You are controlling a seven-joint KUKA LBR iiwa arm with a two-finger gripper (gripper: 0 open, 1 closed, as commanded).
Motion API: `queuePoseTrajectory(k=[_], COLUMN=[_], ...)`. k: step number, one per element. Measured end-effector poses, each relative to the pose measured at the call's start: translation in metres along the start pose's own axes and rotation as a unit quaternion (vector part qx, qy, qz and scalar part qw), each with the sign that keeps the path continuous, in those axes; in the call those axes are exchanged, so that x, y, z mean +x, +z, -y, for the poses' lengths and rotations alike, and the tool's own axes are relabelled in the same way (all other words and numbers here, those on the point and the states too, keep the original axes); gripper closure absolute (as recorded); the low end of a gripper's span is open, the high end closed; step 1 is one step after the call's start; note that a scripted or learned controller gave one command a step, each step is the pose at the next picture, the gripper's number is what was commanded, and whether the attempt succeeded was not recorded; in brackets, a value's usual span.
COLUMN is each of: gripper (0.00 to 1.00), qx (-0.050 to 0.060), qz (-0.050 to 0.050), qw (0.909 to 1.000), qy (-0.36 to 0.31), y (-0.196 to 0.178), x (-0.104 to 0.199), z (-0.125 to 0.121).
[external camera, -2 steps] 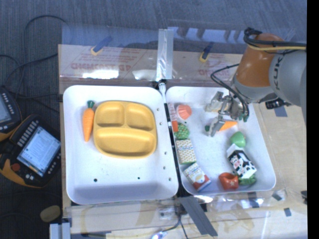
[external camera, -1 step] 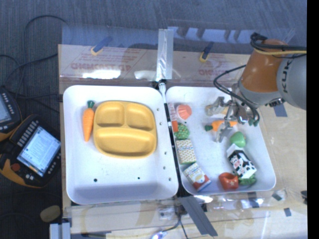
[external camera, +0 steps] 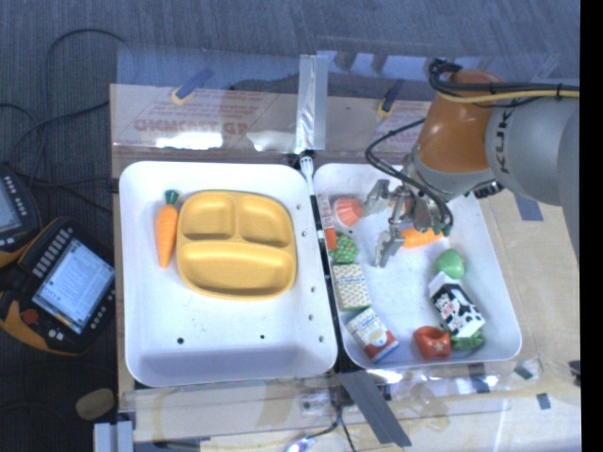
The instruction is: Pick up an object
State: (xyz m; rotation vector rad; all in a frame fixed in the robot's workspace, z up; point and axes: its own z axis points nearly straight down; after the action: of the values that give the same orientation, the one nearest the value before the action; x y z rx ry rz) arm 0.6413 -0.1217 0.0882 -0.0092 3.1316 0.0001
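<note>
Hovering in right bin (external camera: pixel 499 281), gripper (external camera: pixel 393 222) spread open, gripping nothing; orange piece (external camera: pixel 421 237) just beside, bare floor below.

The floor (external camera: pixel 283 8) is a dark blue-grey carpet with a faint diagonal weave, running across the top and down the left side. On it, at the left, lie black cables (external camera: pixel 57 73) looping toward two handheld control pendants (external camera: pixel 61 285), orange and black with lit screens (one is cut by the edge). The tabletop (external camera: pixel 556 281) is pale wood, and its far part carries a flattened brown cardboard sheet (external camera: pixel 188 121) with red print, under a clear plastic cover that catches glare. A strip of silver tape (external camera: pixel 311 102) runs up the middle, and small blue-and-yellow clips (external camera: pixel 191 85) hold the cover's far edge. The light is even and soft.
</note>
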Motion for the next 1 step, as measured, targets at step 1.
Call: queuePoseTrajectory(k=[1], gripper=[0.0], qx=[0.002], qz=[0.0], qw=[0.9964], qy=[-0.085], y=[-0.0008], x=[0.0462], z=[0.0861])
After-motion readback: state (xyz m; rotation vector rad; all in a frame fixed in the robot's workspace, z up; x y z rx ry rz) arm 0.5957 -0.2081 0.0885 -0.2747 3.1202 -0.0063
